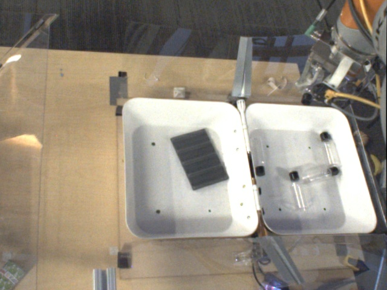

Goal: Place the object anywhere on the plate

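While the arm (363, 11) is kept high at the far right corner of the scene, outside both bins, the tool (320, 77) is seen just beyond the far rim of the right bin (363, 222), and whether it is apart or together cannot be told from this slanted view. Nothing is seen carried by it.

The dark ribbed plate (199, 159) is laid flat in the left bin (130, 180), turned at a slant, so a broad, level target is offered wherever an object is set down. The objects are gathered in the right bin: clear tubes with black caps. One tube (329, 150) lies near the right wall with its long axis running far to near, cap at the far end. A second tube (314, 173) lies across, left to right, with a black cap at each end. A third tube (299, 195) touches it and points towards the near rim. A small black piece (260, 170) rests by the left wall of that bin.

Since the tubes are round and lying down, rolling is judged likely once one is released on the plate; a grasp across the long axis is judged most secure. No pick is judged begun, as all lie apart from the tool on the worktop (66, 162) side opposite the plate
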Motion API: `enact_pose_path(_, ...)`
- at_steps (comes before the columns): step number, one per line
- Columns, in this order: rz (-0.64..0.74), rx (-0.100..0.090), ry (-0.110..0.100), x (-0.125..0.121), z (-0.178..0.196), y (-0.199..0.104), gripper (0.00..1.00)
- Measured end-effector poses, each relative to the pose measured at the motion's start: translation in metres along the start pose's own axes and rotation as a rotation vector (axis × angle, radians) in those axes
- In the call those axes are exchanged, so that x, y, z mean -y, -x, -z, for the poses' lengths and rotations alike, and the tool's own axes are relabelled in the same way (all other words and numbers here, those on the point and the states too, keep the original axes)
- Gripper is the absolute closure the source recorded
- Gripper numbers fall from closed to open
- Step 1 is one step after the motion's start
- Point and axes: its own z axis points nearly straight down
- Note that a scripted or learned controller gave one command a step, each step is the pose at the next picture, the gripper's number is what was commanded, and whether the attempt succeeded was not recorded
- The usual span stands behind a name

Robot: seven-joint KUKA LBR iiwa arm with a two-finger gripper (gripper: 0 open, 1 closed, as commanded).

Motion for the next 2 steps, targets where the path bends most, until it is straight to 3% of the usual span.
enact_pose_path(1, -0.361, 0.003, -0.003, 0.005, 0.01, -0.006, 1.0)
enact_pose_path(2, -0.503, 0.003, -0.003, -0.021, 0.058, 0.049, 1.0)
